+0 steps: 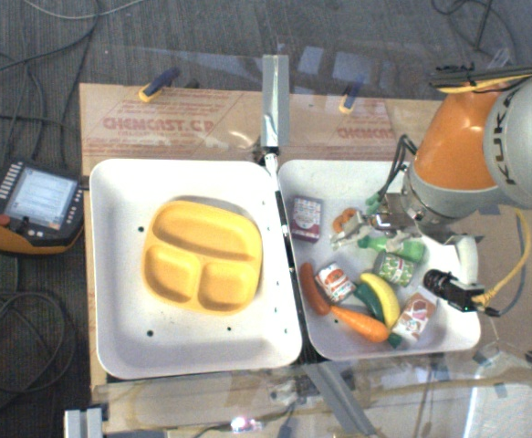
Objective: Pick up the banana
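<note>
The banana (pixel 380 298), yellow with a green tip, lies in the front part of the right bin (pixel 466 340). It rests between a red and white can (pixel 336 283) and a small carton (pixel 414 318), just above a carrot (pixel 359 323). My gripper (pixel 371 224) hangs below the orange wrist band over the middle of the right bin. It is behind the banana, close above an orange toy (pixel 345 219) and a green bottle (pixel 401 247). Nothing from the bin is seen lifted.
The right bin also holds a purple carton (pixel 307 217), a green packet (pixel 394 269) and a red sausage (pixel 312 287). A yellow compartment tray (pixel 205 255) lies in the left bin (pixel 119 336). A teach pendant (pixel 30 206) sits on the floor at left.
</note>
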`<state>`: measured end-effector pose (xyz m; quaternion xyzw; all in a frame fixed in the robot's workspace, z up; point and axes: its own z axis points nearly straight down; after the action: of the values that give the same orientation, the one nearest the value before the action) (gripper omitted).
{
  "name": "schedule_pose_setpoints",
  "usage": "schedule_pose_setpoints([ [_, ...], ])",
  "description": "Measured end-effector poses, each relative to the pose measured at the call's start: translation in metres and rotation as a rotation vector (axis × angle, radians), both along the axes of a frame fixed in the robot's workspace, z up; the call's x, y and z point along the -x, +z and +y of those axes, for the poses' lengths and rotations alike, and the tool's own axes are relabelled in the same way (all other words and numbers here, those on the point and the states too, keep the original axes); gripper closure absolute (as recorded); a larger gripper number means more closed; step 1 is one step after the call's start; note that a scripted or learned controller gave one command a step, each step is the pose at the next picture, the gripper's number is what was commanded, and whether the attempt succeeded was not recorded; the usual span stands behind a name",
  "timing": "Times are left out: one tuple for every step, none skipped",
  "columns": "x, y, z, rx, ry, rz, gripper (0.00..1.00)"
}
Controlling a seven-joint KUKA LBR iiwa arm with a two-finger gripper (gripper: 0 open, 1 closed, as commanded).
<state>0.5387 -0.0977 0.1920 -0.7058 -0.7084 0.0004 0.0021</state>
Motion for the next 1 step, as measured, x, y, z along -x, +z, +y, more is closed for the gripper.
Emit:
schedule_pose_setpoints([
  [0.0012,-0.0097,0.0482,0.001,-0.209,0.002,0.00],
])
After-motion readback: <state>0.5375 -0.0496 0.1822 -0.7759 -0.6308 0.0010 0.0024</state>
